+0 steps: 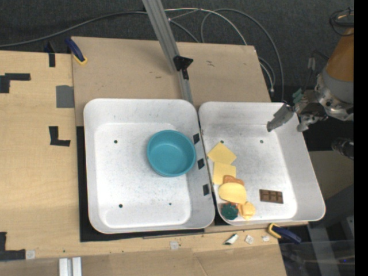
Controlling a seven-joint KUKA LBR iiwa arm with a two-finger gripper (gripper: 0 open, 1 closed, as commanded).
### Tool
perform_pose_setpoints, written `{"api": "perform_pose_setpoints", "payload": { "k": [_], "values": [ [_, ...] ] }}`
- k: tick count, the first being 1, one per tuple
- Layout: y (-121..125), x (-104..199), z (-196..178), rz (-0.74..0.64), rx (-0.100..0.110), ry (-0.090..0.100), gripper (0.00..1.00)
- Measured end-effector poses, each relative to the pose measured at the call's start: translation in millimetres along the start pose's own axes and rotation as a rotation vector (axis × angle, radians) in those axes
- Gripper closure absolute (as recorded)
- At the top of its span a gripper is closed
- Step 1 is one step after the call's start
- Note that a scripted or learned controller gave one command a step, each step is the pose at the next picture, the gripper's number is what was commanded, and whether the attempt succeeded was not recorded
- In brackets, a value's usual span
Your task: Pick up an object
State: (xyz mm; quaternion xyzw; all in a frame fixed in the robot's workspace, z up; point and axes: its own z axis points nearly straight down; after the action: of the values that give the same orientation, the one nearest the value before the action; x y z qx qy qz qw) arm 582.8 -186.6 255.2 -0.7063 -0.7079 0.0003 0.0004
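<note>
Right bin (299, 154) — gripper (283, 118) well above yellow pieces (225, 165).

Grey cables (241, 22) loop behind the bench; a slanted metal pole (164, 30) crosses, perhaps a camera mount.

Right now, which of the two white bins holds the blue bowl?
The left shallow white bin; the round blue bowl sits inside it, near its right wall.

Robot lab, taped plywood bench (34, 154), loose cables (230, 16)
</note>
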Motion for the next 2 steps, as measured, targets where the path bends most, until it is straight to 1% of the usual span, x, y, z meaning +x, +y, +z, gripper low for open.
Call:
{"api": "perform_pose_setpoints", "payload": {
  "k": [1, 2],
  "values": [
    [0, 0, 0, 0.0, 0.0, 0.0, 0.0],
    [-8, 8, 56, 0.0, 0.006, 0.001, 0.0]
  ]
}}
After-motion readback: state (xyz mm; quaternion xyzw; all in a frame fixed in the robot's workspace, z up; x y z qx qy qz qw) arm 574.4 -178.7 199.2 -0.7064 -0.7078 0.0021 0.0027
